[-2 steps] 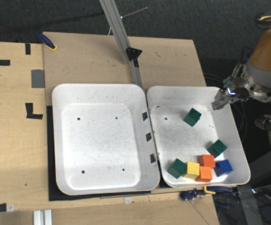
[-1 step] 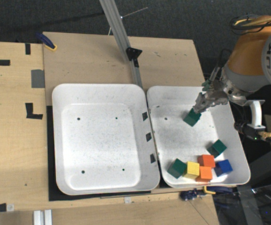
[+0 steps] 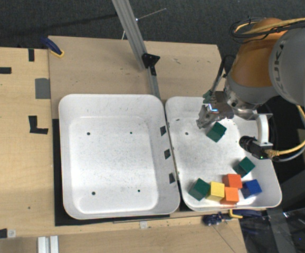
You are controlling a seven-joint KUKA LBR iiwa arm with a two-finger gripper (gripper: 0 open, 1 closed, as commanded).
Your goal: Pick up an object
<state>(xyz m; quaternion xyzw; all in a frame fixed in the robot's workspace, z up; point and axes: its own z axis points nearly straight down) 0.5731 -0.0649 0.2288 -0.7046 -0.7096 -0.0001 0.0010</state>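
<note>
At the near end of the right-hand shallow white bin (image 3: 186, 157), a cluster of small blocks sits against the front wall: a dark green cube (image 3: 199, 188), touching a yellow cube (image 3: 216, 189) beside it, then two orange cubes, one (image 3: 231, 195) nearer the rim and one (image 3: 232, 181) just behind it, and a blue cube (image 3: 251, 187) at the right of the group. A little farther back and to the right, a second dark green block (image 3: 244, 166) lies apart from the cluster, close to the bin's right wall.

Farther still, toward the middle of the same bin, a third dark green block (image 3: 216, 132) appears tilted, directly at the tip of the gripper (image 3: 208, 117). The block touches the gripper's lower end, but the view does not settle whether it sits between the fingers or merely below them, and I cannot tell whether the gripper is spread or closed.

The grey arm with its orange band (image 3: 255, 62) comes in from the right above the bin's far right corner.

The left-hand shallow white bin (image 3: 68, 141) lies alongside, their rims meeting. Both rest on the pale wooden surface (image 3: 15, 157), and a slanted grey metal bar (image 3: 129, 20) rises at the far side.
</note>
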